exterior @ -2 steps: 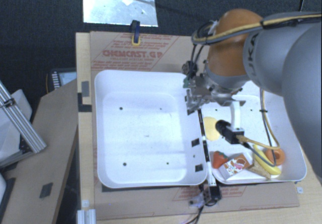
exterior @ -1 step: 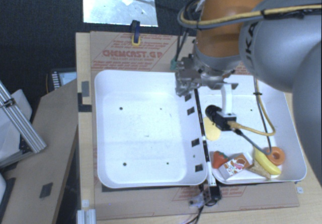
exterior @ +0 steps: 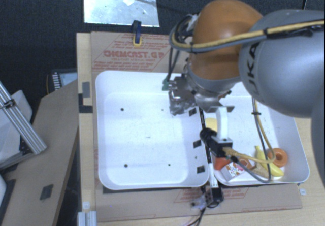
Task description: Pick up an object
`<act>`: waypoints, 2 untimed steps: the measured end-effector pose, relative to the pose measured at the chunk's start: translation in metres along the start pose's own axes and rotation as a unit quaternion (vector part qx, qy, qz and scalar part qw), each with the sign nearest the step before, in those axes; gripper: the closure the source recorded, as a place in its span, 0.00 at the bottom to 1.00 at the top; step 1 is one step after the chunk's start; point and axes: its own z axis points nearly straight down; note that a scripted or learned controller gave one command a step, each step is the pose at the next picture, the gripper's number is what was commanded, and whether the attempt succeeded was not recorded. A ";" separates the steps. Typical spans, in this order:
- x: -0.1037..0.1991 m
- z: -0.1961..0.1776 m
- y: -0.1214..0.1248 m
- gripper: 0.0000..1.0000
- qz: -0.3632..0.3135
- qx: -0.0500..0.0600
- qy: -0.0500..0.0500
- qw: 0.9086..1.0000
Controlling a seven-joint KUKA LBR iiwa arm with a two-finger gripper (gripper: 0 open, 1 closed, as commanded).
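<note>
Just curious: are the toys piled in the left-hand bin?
No, the small objects lie in the right bin; the left bin shows bare white floor.

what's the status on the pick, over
Gripper low over the divide between bins, nothing seen in it. Toys piled in right bin's near corner, untouched. Arm covers much of that bin.

The bench point(exterior: 61, 133) carries a brown cardboard sheet point(exterior: 129, 52). On that sheet two white bins sit touching: the left bin point(exterior: 147, 133) and, right of it, the right bin point(exterior: 297, 161).
</note>
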 end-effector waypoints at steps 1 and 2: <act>0.001 0.144 0.015 1.00 0.004 0.005 -0.002 1.000; 0.001 0.136 0.018 0.00 0.004 0.000 -0.001 1.000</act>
